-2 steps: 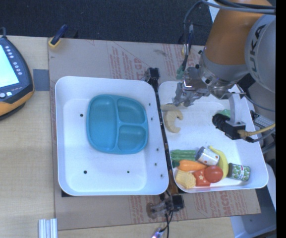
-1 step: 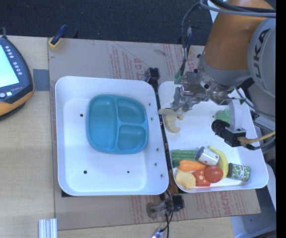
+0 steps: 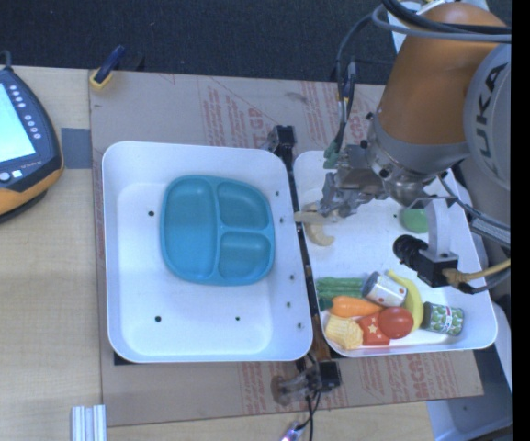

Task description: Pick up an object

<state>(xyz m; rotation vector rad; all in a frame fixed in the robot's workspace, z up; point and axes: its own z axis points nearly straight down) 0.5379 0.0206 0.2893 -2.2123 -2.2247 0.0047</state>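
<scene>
Tomato [image 3: 396,322] and corn [image 3: 343,332] lie well below gripper [image 3: 340,197]

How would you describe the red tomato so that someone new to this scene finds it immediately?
Start at the right white bin, the one under the arm. Look at the pile of toy food in its near corner. The tomato is the round red piece there, just below the yellow banana.

bench: I see light wood [image 3: 35,274], brown cardboard sheet [image 3: 191,99] on top
far edge: dark floor [image 3: 200,12]
far from tool: orange pendant [image 3: 7,150] at bench's corner
light: even, bright
</scene>
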